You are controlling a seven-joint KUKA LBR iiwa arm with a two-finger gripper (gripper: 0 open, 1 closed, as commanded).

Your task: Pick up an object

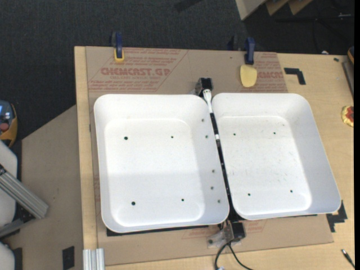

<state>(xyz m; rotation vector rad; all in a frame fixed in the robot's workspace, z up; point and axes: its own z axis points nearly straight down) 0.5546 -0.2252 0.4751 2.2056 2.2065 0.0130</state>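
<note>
Two white bins side by side on the bench [169,61], mid-frame: left bin [107,151], right bin [315,145], rims touching. Two clamps at upper edge: left clamp [117,45], right clamp [249,49]. Pincer state: cannot tell. Task object's position: cannot tell.

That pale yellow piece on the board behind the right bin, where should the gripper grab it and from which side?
Grip the yellow piece across its narrower left-right width, coming straight down from above. It seems to lie flat on the board, with bare board either side; the blue clamp crowds its far end. It may be fastened.
</note>
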